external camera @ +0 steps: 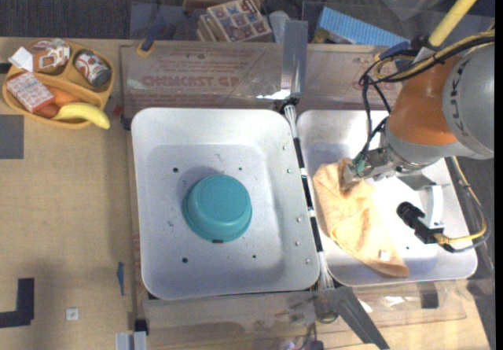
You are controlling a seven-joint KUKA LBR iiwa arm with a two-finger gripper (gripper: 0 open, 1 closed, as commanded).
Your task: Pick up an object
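Counter point(63, 262) carries two bins. Right bin point(464, 266): yellow cloth point(354, 222) bunched along its left side. Soft, light, floppy; pinch a raised fold. Left bin point(149, 144): teal bowl point(218, 208). Gripper point(351, 173) at cloth's far edge; can't tell its state.

arm point(464, 97): grey shell | orange band above wrist | black cables looped alongside | pincer point(351, 174): dark, details blurred

A robot lab: bench bins point(157, 136), cluttered boxes point(228, 14) behind
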